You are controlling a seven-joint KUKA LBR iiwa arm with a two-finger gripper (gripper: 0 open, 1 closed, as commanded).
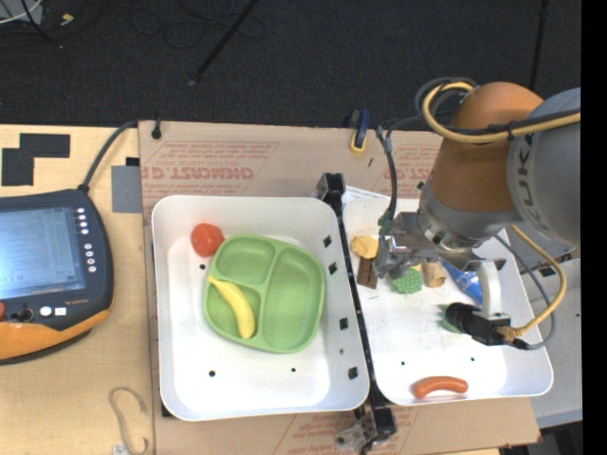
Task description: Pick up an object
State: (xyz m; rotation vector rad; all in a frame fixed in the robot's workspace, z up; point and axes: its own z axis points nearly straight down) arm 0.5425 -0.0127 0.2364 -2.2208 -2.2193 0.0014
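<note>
Camera view shows the end effector (396,254) low in the right bin (531,373) among a green toy (409,281) and small pieces, its state impossible to tell, nothing visibly lifted, so the pick remains undone.

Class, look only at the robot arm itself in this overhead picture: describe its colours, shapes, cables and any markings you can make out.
The arm has rounded grey casing with a broad, bulbous orange band above the wrist. A yellowish cable loops over the orange part, and darker cables run down beside it. The gripper is a dark metallic block with mixed grey and black parts. No markings are legible.
</note>
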